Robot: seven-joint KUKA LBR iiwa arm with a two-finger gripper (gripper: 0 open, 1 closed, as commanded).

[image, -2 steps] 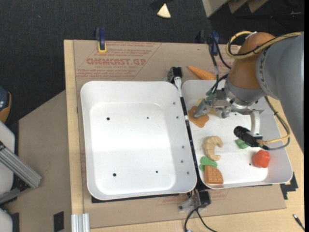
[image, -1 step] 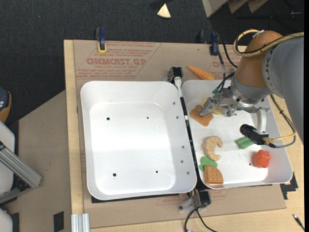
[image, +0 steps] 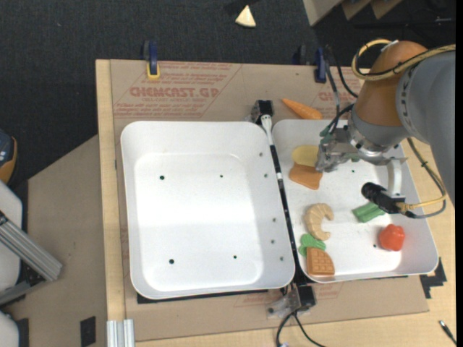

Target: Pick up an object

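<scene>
Down in the right bin (image: 416, 262), near its upper left part, the tool (image: 323, 162) sits low over an orange block (image: 304, 176) and a pale yellow piece (image: 304, 154). Its tip is right beside both, and I cannot tell how the tool is set or if it holds anything. Lower in the same bin lie a tan croissant (image: 318, 220), a waffle-like piece with a green end (image: 317, 257), a green piece (image: 368, 212) and a red piece (image: 391, 237). An orange carrot (image: 302, 109) lies on the table (image: 181, 85) just above that bin. At the left of the frame is the left bin (image: 137, 194).
</scene>
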